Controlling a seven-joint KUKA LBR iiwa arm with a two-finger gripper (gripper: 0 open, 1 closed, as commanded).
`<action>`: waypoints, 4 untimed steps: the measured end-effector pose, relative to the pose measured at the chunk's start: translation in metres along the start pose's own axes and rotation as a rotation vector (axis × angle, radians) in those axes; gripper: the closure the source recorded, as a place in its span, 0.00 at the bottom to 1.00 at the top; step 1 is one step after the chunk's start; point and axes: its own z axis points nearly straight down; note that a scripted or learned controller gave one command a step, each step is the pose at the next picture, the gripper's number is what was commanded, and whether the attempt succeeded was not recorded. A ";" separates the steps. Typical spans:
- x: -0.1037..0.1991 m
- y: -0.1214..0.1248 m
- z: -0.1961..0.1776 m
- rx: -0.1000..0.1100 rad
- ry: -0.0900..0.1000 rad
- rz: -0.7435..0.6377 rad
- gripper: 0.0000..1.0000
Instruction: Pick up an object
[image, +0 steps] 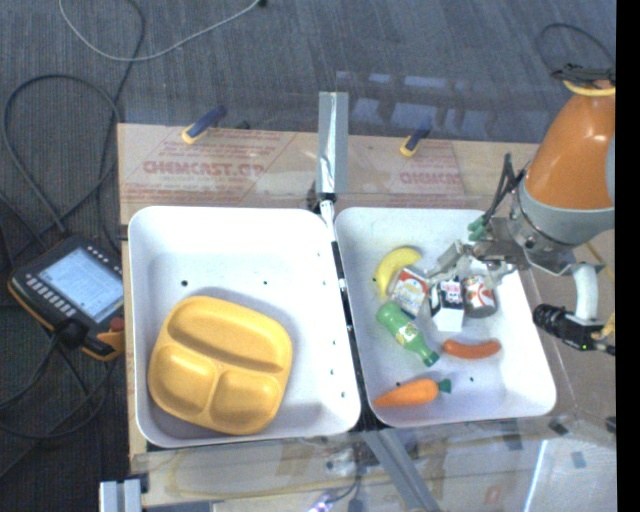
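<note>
The right bin (520, 385) holds a yellow banana (397, 264), a red-and-white carton (409, 292), two small dark cartons (451, 293) (480, 296), a green bottle (406, 333), an orange-red sausage (471, 349) and a carrot (408, 393). My gripper (468, 258) reaches in from the right and hangs low over the bin's back part, just above the dark cartons and right of the banana. Its metal tip overlaps the cartons in the view. I see no object lifted off the bin floor.
The left bin (170, 240) carries a large yellow divided plate (220, 362) at its front. A teach pendant (70, 285) lies left of the bench. A metal bar (330, 150) stands behind the seam between the bins. The arm's orange band (572, 150) looms at the right.
</note>
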 end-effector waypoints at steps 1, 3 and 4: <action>-0.011 0.022 0.118 -0.032 -0.009 -0.030 0.00; 0.016 0.054 0.133 -0.071 -0.024 0.015 0.00; 0.019 0.079 0.134 -0.047 -0.020 0.011 0.00</action>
